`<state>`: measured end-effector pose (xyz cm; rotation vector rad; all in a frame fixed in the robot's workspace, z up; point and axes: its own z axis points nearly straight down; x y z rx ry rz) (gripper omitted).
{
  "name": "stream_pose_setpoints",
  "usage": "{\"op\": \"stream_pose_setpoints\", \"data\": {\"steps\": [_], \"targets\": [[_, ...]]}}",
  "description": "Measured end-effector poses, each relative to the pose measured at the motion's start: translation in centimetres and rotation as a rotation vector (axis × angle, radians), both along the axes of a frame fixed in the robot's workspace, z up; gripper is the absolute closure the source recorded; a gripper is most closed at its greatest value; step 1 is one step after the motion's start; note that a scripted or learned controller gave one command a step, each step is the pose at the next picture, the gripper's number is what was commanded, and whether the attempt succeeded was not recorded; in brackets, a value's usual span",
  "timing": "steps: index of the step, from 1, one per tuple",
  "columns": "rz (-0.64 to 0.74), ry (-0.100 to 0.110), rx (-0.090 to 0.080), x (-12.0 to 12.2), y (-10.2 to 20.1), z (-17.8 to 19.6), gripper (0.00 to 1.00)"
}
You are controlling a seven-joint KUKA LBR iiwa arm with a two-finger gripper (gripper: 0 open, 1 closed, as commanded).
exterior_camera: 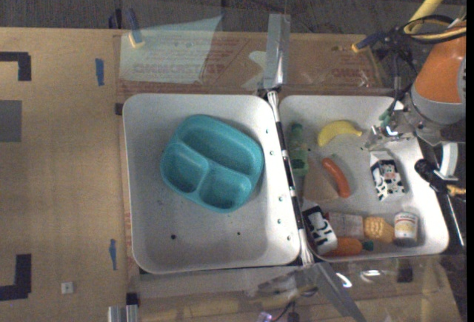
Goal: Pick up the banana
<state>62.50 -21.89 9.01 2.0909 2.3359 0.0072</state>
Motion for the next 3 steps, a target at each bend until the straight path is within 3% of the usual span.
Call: {"op": "stream_pose_setpoints", "data": {"steps": [1,2,3], "targets": [[0.005,0.0,0.005,0.1,0.5,0.0,0.0],[0.137,0.003,-0.004,4.4,5.4,-0.1,0.0],[0.142,0.011,-0.006,4.2,5.3,0.9,1.0]]}}
